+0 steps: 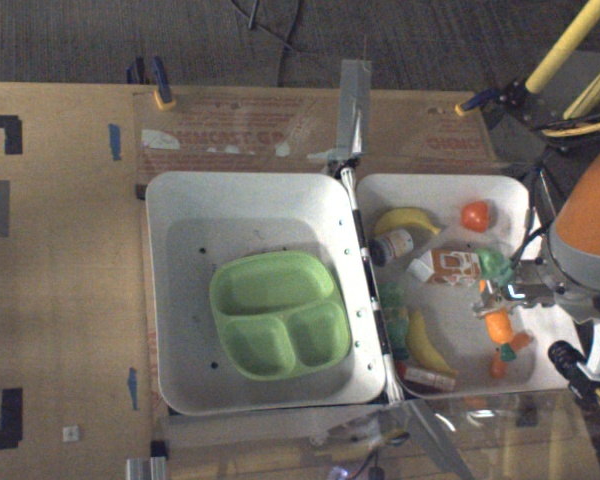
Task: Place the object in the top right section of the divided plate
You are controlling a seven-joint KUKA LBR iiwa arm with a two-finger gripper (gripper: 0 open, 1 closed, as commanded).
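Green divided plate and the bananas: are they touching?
Apart. The camera view shows the green divided plate lying in the left bin, while both bananas lie in the right bin, past the divider.

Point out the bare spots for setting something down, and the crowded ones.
Free: the left bin's floor around the green divided plate, and the plate's three compartments. Crowded: the right bin, with two bananas, a tomato, a carton and the gripper.

Bench (70, 268) (two white bins (170, 298))

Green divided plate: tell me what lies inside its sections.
The green divided plate in the left bin shows nothing in its three sections. What lies beneath the plate is covered.
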